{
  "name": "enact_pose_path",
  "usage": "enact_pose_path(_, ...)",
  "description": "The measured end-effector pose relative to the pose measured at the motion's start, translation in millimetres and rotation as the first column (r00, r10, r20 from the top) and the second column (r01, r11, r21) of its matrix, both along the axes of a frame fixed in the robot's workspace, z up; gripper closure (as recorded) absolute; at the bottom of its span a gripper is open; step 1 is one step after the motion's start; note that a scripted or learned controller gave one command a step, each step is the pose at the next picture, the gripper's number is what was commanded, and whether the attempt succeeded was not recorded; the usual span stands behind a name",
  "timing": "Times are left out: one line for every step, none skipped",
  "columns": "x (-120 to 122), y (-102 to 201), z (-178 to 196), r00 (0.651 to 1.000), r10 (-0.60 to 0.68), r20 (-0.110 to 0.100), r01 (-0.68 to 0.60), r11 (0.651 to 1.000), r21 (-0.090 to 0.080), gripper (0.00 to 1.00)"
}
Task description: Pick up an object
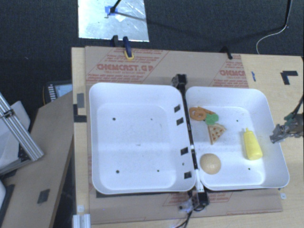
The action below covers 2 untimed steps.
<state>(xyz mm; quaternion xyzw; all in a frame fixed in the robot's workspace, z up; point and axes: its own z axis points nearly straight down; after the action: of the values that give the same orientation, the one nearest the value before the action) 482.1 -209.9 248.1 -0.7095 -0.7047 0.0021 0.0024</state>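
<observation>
Bench: we see two shallow white bins side by side on a wooden bench top (266, 65), with brown cardboard under them.
Left bin: the left bin (102, 99) sits to the left of the dark hinge strip that runs between the two.
Right bin: the right bin (259, 101) carries all the loose items we can count.
Yellow bottle: a yellow bottle (251, 144) lies on the bin floor toward the right wall, its narrow tip pointing up the view.
Round bun: a tan round bun (210, 163) rests near the front left corner of the right bin.
Pizza slice: an orange wedge like a pizza slice (216, 133) lies just above the bun.
Pretzel: a brown pretzel (199, 112) lies near the back left of the bin, with a small green piece (212, 118) touching its lower right side.
Pincer: the gripper (281, 133) shows at the right edge, over the right rim of the right bin; we cannot tell how it is set, as it is small and blurred.
Object vs pincer: the yellow bottle is the nearest item, just left of and slightly below the gripper; we see nothing held. The other items lie well apart from it, further left.
</observation>
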Motion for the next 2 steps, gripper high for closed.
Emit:
enact_pose_path(7.0, 76.9, 148.7, 0.999, 0.02, 0.026, -0.02, 1.0, -0.003, 1.0)
enact_pose_path(5.2, 158.7, 94.4, 1.0, 0.018, 0.006, -0.018, 1.0, 0.001, 1.0)
